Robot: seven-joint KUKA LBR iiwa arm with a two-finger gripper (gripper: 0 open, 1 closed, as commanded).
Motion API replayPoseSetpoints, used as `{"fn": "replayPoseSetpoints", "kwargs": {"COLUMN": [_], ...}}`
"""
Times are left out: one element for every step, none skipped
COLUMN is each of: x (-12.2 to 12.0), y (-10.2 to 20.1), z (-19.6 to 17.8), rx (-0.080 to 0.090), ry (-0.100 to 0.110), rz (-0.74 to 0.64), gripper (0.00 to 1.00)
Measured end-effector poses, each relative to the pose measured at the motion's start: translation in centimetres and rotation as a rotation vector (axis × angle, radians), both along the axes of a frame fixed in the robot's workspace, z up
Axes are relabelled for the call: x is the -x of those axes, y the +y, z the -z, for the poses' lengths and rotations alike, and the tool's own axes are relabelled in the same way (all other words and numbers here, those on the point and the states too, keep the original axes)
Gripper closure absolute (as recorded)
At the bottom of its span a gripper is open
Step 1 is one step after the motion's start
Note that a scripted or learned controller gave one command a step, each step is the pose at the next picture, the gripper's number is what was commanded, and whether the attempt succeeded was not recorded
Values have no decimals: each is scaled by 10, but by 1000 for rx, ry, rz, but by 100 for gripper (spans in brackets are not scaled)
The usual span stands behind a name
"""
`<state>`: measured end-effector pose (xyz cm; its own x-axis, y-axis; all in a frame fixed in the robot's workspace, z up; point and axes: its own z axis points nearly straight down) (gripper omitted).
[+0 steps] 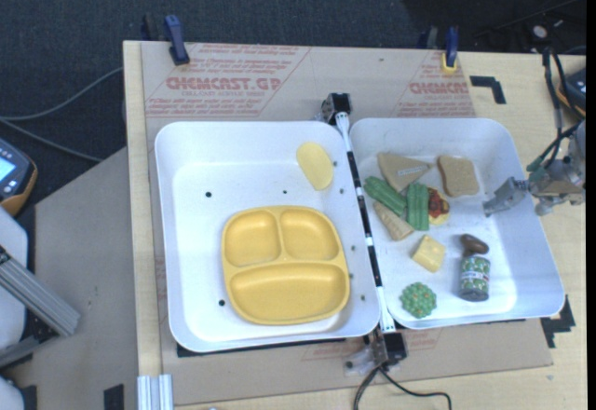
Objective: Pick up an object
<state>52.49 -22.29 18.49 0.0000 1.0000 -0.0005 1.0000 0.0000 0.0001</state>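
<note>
Lying aslant, the green pod (385, 197) seemingly points toward the bin's upper-left corner.

Arm (568, 180) cut off at frame's right edge. Tool (504, 197) too small to resolve its state. Red item (438, 204) partly hidden under green pods (416, 206).

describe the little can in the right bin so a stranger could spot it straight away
Start at the right bin of the two white ones. Go to its near right corner: the can stands there, right of the green ball and below a small brown lump. It alone is a cylinder with a green label.
</note>
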Motion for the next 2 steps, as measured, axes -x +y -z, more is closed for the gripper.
{"fn": "replayPoseSetpoints", "kwargs": {"x": [20, 18], "y": [29, 27], "z": [105, 90], "rx": [-4, 1], "ry": [6, -2], "rz": [-1, 1], "gripper": [0, 100]}}
